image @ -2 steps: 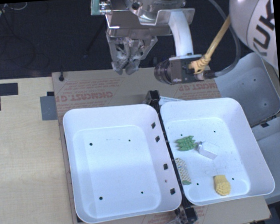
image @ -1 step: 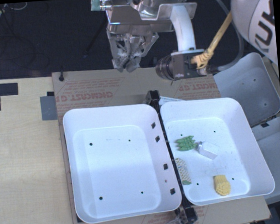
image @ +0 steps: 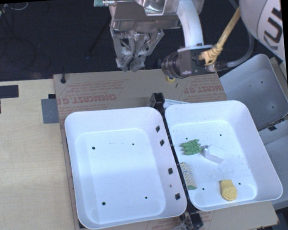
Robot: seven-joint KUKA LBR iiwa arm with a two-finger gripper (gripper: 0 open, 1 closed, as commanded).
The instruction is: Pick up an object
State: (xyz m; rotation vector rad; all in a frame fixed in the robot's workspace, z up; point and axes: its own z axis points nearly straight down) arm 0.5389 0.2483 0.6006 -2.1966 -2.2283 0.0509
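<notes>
Cardboard-covered tabletop (image: 107,92) carries two white bins. Claw (image: 131,53) hangs raised beyond the left bin (image: 81,142), touching nothing; its aperture cannot be determined. Right bin (image: 245,128) contains a green object (image: 190,147), clear piece (image: 213,154), yellow object (image: 228,190) and mesh item (image: 188,175).

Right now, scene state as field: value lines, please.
pincer: raised beyond the bins' far edge, nothing seen between its tips
left bin: white, shallow
right bin: holds four items
green piece: near right bin's centre
clear small piece: just right of the green one
yellow piece: near front wall
pale mesh piece: against the divider side
</notes>
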